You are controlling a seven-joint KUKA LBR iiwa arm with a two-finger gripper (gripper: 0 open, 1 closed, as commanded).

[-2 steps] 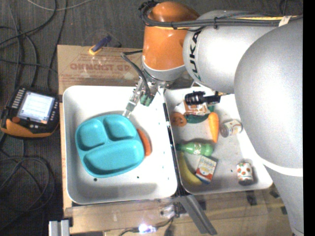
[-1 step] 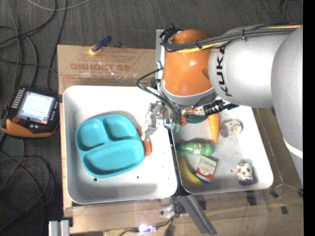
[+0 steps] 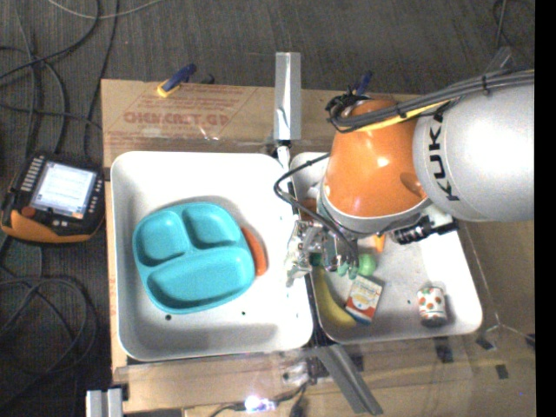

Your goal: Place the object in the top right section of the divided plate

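Looming closest to the lens, the grey KUKA arm [image 3: 473,150] with its orange band [image 3: 373,168] enters from the right and covers much of the right bin. Left to right: a teach pendant [image 3: 54,196] with a lit screen lies on the dark carpeted floor [image 3: 52,76] among black cables [image 3: 43,24]. A cardboard sheet [image 3: 191,111] with red lettering underlies the bench, held by a blue clamp [image 3: 176,78]. The left bin [image 3: 130,320] holds a turquoise divided plate [image 3: 195,254], three sections, with an orange object [image 3: 256,250] touching its right rim, outside any section. A metal post [image 3: 287,98] stands behind the seam between the bins. The gripper [image 3: 306,254] hangs over that seam, beside the left edge of the right bin [image 3: 460,311]; whether it is released or clenched cannot be told, and nothing is visibly between its fingers. Beneath and right of it lie a yellow banana [image 3: 330,307], a small printed carton [image 3: 365,295], a green item [image 3: 367,263] and a spotted white cup [image 3: 431,302].
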